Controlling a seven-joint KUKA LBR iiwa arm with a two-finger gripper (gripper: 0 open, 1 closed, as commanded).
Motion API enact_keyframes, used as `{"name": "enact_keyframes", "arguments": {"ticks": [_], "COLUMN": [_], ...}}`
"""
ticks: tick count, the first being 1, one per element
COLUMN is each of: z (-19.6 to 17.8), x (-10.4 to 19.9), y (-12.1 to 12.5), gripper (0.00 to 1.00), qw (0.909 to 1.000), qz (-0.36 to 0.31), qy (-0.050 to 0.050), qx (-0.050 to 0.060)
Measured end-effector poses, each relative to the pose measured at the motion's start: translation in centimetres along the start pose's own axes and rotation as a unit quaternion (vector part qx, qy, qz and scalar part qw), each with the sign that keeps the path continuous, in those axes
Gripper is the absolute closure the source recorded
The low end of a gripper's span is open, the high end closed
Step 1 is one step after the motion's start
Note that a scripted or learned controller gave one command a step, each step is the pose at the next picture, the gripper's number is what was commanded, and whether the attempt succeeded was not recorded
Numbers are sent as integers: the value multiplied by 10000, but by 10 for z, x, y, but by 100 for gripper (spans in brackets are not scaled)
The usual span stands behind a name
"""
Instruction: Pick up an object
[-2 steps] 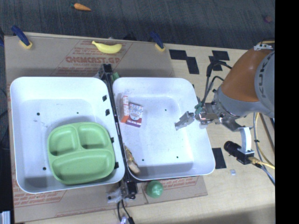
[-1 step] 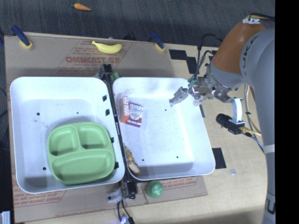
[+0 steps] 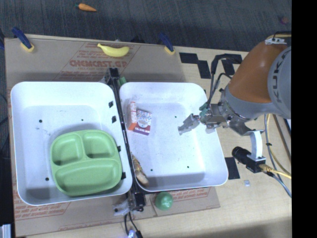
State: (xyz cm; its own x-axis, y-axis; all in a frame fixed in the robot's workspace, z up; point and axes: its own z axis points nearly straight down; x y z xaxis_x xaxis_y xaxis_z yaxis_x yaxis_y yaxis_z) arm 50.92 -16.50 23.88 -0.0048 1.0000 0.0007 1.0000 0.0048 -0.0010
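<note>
Small red-and-white packet (image 3: 139,121) is lying flat in the upper left part of the right bin (image 3: 198,175), close to the divider where the two bins are meeting. Tan object (image 3: 138,173) is sitting at the lower left corner of that same bin, against the wall, too small to identify. Gripper (image 3: 188,124) is hanging over the right bin's middle-right area, well apart from the packet; fingers are pointing toward frame left, looking close together with nothing between them, but the gap is blurry so cannot tell how far open. Arm (image 3: 257,83) with orange band is coming in from the right edge, cables trailing below it. Left bin (image 3: 29,95) is holding a green divided tray (image 3: 86,161) in its lower half, three compartments. Outside the bins: green ball (image 3: 164,200) sitting on the cardboard just below the right bin, yellow banana (image 3: 113,49) lying on the cardboard above the bins at top center, small orange object (image 3: 87,7) on the dark floor at upper left, blue clamps (image 3: 23,38) gripping the cardboard's top edge
</note>
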Motion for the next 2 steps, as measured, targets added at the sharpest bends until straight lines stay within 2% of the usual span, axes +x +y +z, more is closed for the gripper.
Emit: {"name": "enact_keyframes", "arguments": {"ticks": [2], "z": [0], "x": [0], "y": [0], "gripper": [0], "qw": [10000], "qz": [2], "qy": [0], "qx": [3]}}
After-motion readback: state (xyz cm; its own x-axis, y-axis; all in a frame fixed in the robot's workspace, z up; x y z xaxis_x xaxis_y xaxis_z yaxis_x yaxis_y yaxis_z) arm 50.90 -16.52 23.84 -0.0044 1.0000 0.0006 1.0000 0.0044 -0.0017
